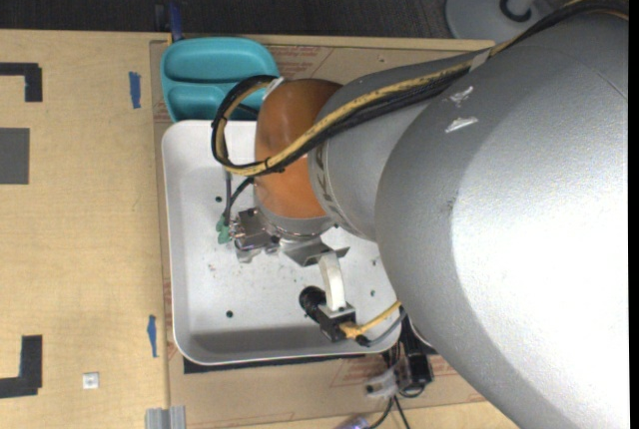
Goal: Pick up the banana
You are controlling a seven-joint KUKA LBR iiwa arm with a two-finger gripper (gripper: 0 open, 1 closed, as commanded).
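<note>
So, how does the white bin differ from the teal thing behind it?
The white bin is white, while the teal container is a bright blue-green. The bin is the larger of the two in this view; the container is the smaller. The bin lies under the arm, which covers much of it; the container sits beyond the bin's far edge and is covered at one corner. Both have rounded corners and rest on the bench.
</note>
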